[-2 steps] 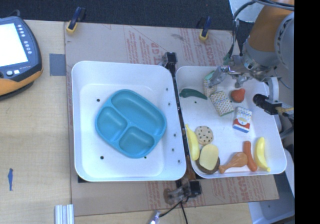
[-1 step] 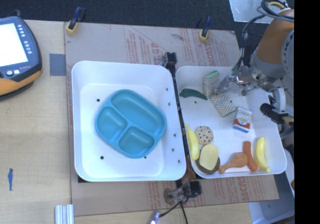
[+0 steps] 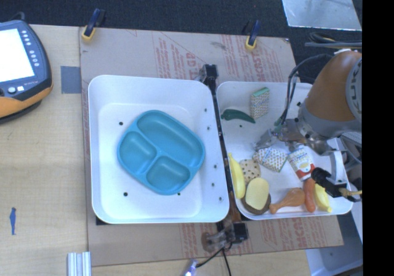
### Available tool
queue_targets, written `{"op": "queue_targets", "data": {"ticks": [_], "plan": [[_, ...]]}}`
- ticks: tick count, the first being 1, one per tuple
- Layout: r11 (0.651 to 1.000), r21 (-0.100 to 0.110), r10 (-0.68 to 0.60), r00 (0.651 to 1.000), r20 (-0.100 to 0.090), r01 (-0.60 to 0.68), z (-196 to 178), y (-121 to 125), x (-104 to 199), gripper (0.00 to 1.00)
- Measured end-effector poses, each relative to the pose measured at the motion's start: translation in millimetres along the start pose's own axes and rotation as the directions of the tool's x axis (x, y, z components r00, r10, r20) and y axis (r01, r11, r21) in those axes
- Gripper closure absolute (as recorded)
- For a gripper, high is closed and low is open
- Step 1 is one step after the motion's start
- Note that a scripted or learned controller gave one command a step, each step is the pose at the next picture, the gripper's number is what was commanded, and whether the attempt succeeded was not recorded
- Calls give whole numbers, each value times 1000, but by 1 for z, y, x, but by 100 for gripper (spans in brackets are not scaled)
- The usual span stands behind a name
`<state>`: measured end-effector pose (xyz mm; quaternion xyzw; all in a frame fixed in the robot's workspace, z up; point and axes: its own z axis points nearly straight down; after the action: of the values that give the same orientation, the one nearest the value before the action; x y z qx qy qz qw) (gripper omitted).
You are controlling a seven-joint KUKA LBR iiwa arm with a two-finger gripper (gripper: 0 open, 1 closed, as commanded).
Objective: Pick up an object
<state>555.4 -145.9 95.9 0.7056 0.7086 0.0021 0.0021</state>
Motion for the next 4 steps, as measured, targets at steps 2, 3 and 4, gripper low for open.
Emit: {"op": "queue_targets", "data": {"ticks": [2, 3, 4], "plan": [[1000, 9, 0, 1000, 0, 0, 5, 101, 28, 0], [1000, 12, 0, 1000, 1, 0, 5, 53, 52, 0], [1000, 9, 0, 1000, 0, 0, 4, 83, 36, 0]]}}
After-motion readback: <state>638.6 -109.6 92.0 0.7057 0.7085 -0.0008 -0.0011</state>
